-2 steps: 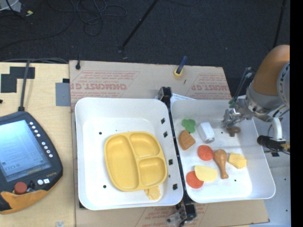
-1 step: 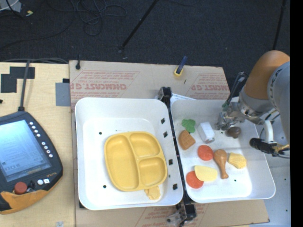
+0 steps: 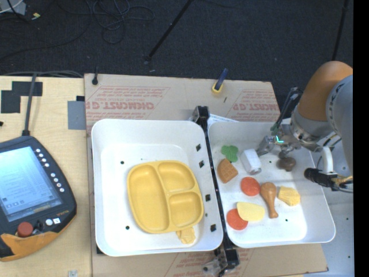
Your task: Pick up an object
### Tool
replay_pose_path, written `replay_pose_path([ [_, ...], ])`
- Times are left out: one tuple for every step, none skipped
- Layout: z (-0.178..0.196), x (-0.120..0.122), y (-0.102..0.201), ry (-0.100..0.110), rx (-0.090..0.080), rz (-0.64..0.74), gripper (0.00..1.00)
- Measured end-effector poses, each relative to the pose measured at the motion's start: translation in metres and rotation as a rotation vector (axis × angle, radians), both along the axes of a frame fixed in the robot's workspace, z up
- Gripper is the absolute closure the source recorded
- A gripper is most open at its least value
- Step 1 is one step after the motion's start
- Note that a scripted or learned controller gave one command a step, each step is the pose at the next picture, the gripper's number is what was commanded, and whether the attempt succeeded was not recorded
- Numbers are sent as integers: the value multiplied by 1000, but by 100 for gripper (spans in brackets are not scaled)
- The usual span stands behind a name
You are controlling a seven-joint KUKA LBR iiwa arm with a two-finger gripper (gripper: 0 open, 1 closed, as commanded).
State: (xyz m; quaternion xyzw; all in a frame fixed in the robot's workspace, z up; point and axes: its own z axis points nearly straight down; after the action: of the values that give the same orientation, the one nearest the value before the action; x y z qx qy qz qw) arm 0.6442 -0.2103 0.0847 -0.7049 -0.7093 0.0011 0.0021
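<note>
Judging by its look, the small brown lump (image 3: pixel 286 164) was probably light, rigid plastic, best pinched across its rounded middle. It lay at the right bin's (image 3: pixel 323 224) two o'clock corner, dark and glossy, directly beneath the gripper (image 3: pixel 279 145), whose finger spread I could not tell.

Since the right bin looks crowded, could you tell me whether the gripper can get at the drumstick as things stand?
Probably yes: the drumstick lies uncovered, open from above, though the yellow slice touches its lower end and the cheese wedge sits close beside it.
</note>
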Motion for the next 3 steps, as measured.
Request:
replay_pose_path([
  [100, -99, 28, 1, 1, -9, 0],
  [100, -97, 26, 10, 3, -11, 100],
  [61, -65, 0, 3, -1, -6, 100],
])
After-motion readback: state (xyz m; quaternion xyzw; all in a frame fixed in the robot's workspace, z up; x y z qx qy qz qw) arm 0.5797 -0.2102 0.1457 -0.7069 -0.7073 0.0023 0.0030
